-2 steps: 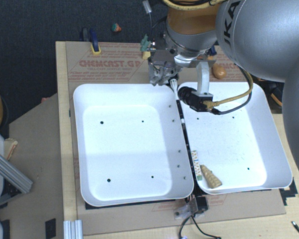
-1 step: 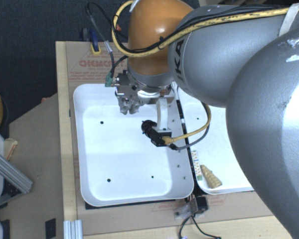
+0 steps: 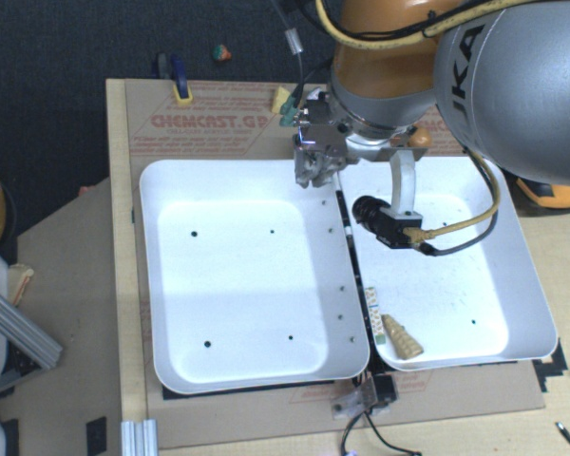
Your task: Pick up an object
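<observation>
A small tan, cone-shaped object [image 3: 400, 336] lies in the right bin [image 3: 494, 293] near its front left corner, beside a narrow white speckled strip [image 3: 371, 313] along the bin's left wall. My gripper [image 3: 313, 167] hangs under the orange wrist band at the far end of the divider between the two bins. It is well behind the tan object and apart from it. I see nothing held under the gripper.
The left bin [image 3: 237, 274] shows only its white floor with small dark dots. A black fitting with a yellow cable [image 3: 389, 224] hangs from the arm over the right bin. Clips and small bits lie on the cardboard [image 3: 209, 112] behind the bins.
</observation>
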`<state>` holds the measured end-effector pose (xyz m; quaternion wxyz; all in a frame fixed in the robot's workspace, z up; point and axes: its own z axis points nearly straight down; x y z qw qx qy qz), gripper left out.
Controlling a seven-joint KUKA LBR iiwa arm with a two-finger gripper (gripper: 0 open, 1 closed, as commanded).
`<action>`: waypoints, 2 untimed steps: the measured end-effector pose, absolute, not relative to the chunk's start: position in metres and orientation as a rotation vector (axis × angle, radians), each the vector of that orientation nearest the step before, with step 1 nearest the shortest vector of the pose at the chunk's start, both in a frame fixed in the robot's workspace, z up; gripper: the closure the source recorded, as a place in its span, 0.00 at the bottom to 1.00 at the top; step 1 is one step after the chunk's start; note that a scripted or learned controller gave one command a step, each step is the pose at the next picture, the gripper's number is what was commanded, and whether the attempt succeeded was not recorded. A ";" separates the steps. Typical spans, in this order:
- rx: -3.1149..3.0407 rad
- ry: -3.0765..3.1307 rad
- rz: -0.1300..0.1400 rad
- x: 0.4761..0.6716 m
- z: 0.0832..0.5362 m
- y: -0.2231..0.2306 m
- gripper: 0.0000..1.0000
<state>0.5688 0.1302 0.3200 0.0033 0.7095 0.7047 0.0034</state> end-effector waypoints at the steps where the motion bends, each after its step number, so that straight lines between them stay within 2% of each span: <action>1: 2.215 2.228 0.001 0.620 0.238 0.200 1.00; 2: 2.222 2.218 0.004 0.597 0.295 0.167 1.00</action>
